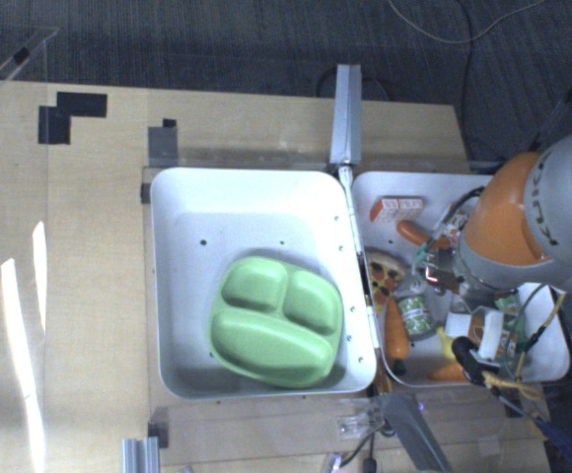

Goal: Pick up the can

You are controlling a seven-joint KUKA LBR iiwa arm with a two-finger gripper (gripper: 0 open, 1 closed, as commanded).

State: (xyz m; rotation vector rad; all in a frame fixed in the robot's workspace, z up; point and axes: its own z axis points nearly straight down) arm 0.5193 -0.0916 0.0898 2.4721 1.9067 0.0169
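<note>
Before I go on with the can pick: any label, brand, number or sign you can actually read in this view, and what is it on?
No text is legible in this view.
Can, right bin: green label, print too blurred to read.
Small white packet, top of the right bin: red markings, too small to read.
Carton beside the arm: print blurred.
Green tray, left bin: no text.

A sectioned tray (278,321) lies in the left bin (182,264) on the tabletop (69,264). In the right bin (385,187), right of the tray, the can (415,315) stands between a carrot (395,331) and the arm (523,220), a pizza slice (383,276) just behind.
</note>
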